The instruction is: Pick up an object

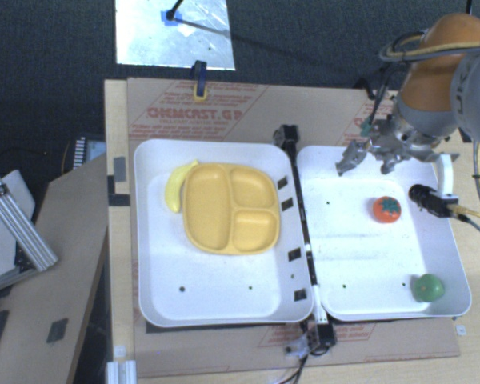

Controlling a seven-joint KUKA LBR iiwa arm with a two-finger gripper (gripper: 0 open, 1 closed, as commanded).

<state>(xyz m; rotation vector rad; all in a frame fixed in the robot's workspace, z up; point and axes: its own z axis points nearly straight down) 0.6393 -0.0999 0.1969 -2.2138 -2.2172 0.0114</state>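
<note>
A small red tomato-like toy (pixel 386 209) with a green top lies in the right bin (pixel 360 294), towards its far right. A green ball (pixel 427 287) rests in that bin's near right corner. My gripper (pixel 370 161) hangs over the far edge of the right bin, up and to the left of the red toy, with its two fingers spread apart and nothing between them. In the left bin (pixel 156 294) sits a yellow divided plate (pixel 230 208) with a yellow banana (pixel 174 186) tucked against its left side.
The two white bins meet at a black-clipped seam (pixel 298 214) in the middle. They stand on a cardboard sheet (pixel 200 110). A shiny metal sheet (pixel 174 21) lies beyond on the dark floor.
</note>
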